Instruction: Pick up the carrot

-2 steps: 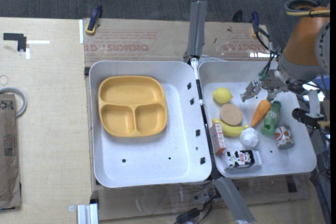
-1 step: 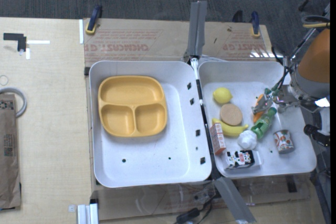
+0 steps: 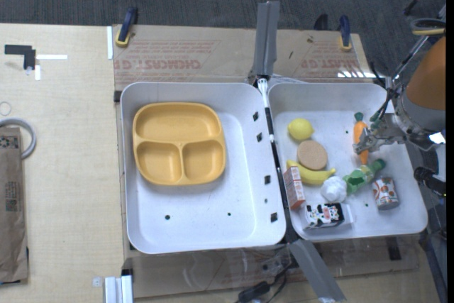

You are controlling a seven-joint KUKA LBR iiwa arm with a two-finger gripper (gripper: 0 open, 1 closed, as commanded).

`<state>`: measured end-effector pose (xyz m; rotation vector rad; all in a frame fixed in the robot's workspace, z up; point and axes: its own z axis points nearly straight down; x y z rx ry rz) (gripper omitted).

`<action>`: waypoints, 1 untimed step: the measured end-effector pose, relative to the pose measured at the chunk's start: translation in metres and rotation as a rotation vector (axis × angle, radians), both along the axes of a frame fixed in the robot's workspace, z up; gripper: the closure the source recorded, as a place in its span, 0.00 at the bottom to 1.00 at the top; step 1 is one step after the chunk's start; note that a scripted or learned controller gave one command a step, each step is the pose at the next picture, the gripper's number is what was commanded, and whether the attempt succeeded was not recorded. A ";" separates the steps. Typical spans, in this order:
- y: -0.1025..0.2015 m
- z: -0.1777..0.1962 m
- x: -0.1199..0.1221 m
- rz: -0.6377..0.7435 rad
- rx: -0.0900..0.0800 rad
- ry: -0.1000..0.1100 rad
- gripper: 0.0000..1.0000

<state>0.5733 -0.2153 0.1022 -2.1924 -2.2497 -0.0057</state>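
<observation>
The gripper (image 3: 370,140) sits low at the right bin's (image 3: 418,223) right side, its fingers pinched on the lower end of the carrot (image 3: 361,134), which stands nearly upright. A green bottle (image 3: 363,175) lies just below, a red can (image 3: 385,193) beside it. On the cardboard (image 3: 191,57) behind the bins, the mirrored red lettering is too blurred to read.

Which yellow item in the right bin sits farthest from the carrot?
The banana, lying low beside the brown round disc. The lemon sits higher up, closer to the carrot by the gripper.
</observation>
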 end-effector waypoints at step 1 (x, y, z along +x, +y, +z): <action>0.044 0.021 -0.029 0.251 -0.002 0.003 1.00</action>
